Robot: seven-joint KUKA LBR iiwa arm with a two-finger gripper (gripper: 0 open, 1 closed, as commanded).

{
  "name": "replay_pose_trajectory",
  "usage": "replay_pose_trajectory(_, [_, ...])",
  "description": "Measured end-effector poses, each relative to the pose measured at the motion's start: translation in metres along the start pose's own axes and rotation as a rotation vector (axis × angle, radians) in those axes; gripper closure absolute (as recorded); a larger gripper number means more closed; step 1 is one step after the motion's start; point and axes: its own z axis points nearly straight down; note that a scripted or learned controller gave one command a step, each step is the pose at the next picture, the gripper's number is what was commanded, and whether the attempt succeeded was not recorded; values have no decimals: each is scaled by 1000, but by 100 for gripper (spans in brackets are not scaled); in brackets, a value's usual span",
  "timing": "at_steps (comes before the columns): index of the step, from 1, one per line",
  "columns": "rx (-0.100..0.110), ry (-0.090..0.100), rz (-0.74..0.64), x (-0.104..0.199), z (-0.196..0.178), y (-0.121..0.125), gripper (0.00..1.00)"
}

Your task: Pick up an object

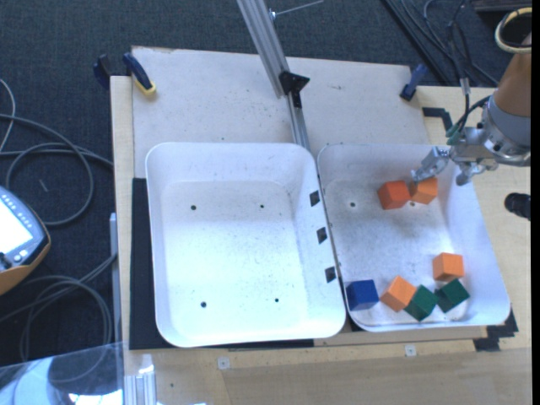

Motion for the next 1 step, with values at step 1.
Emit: replay_pose_trajectory(1, [23, 9, 2, 3, 99, -20, 0])
